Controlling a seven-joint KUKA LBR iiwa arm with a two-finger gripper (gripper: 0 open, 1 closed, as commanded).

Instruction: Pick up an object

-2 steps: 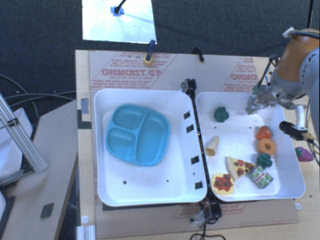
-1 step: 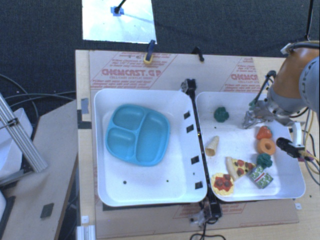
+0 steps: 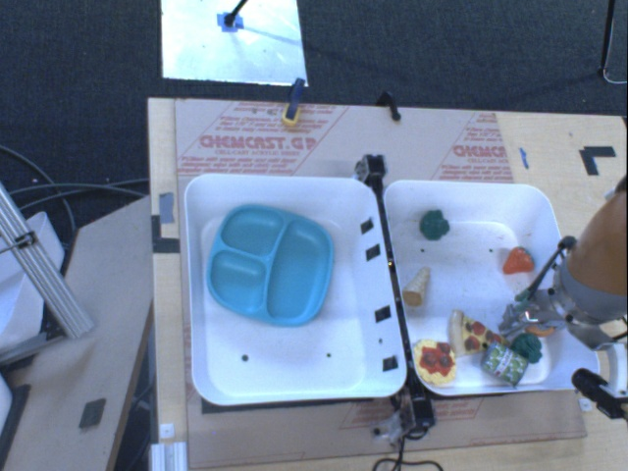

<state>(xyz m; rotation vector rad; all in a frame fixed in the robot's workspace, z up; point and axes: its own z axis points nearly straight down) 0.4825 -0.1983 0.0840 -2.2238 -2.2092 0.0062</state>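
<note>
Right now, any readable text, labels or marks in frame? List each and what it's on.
"CHEMCAST GP", red print on the protective sheet behind the left bin.
Same red print, cut off, at the sheet's right end: partly readable.
Green packet label near the gripper: too small to read.

Two white bins (image 3: 294,381) side by side, one blue divided plate (image 3: 270,265) in the left. Seven toy foods in the right: two green broccoli pieces (image 3: 434,226), one cone (image 3: 417,287), one strawberry (image 3: 518,260), two pizza pieces (image 3: 436,360), one green packet (image 3: 504,363).
</note>
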